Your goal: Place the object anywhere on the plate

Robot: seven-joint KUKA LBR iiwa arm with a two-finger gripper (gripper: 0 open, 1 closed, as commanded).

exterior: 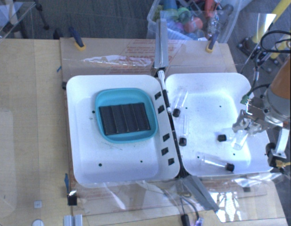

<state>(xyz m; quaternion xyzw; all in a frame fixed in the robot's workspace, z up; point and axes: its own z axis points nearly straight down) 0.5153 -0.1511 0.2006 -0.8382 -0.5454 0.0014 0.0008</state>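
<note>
the teal plate [125, 115] sits in the left bin [82, 140], with a dark ribbed insert [124, 118] lying flat across its middle. the right bin [206, 93] holds several clear tubes with black caps: one [179, 102] just beside the divider [168, 121] near the top, another [182, 132] below it along the same edge, and a third [216, 163] lying slantwise near the front wall. a small black cap [222, 137] lies loose on the bin floor, near the end effector [241, 132].

the end effector hangs low over the right side of the right bin, well apart from the plate. a clear tube [239, 140] seems to hang at its tip, but the blur there hides whether it is really gripped, so its opening cannot be told. the divider with its black clips stands between the end effector and the plate. beyond the desk [27, 126], a clear box of coloured toys [194, 6] rests behind the bins.
</note>
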